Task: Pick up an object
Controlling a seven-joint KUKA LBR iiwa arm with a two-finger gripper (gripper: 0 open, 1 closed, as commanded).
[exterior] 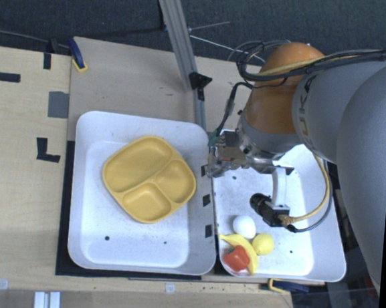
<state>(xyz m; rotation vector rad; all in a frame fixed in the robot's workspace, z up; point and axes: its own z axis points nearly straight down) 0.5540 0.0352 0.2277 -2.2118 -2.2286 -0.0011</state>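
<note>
Lying below the pincer [220, 160], apart: white ball [244, 225]

Robotics lab bench: an industrial arm [332, 102] is mounted over two white bins [84, 174], black tape marks [45, 149] seen at frame left, exposed cabling [308, 217] at right.

There are no words, numbers or signs to read here. The yellow plate [149, 178] is plain, both white bins [84, 241] are plain, and the tabletop [15, 188] carries only black tape pieces (they spell nothing).
</note>
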